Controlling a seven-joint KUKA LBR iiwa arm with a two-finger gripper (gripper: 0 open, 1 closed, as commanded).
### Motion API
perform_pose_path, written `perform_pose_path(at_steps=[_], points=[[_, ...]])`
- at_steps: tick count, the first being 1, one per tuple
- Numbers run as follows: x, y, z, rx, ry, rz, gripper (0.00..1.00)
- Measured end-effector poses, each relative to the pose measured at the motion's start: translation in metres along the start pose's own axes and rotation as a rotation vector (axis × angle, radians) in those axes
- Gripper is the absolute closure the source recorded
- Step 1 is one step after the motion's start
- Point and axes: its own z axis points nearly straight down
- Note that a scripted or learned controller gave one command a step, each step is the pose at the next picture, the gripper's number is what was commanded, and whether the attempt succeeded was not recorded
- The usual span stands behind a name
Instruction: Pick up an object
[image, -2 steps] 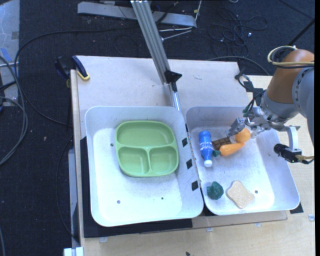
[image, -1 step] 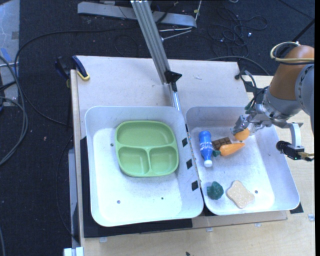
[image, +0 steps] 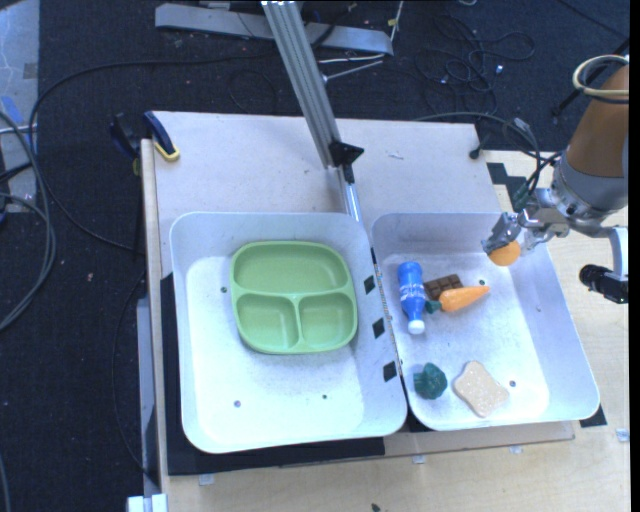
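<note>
My gripper (image: 503, 244) hangs over the far right part of the right bin (image: 560, 330), reaching in from the right. A small round orange object (image: 505, 255) sits between its fingertips, and the gripper is shut on it, a little above the bin floor. Lower in that bin lie a blue bottle (image: 410, 291) with a white cap, a brown block (image: 443, 285), an orange carrot (image: 464, 297), a dark green lump (image: 431, 381) and a slice of bread (image: 481, 389).
The left bin (image: 200, 400) holds a green divided plate (image: 295, 296). A slanted metal bar (image: 315, 95) runs down to the seam between the bins. Cables lie on the dark floor around the bench.
</note>
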Motion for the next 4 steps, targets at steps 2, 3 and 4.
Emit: perform_pose_path(at_steps=[2,3,4], points=[[0.043,-0.004,-0.058,0.007,0.004,-0.006,1.0],[0.106,-0.015,-0.062,0.007,0.006,-0.008,1.0],[0.159,-0.03,-0.05,0.01,0.005,-0.007,1.0]])
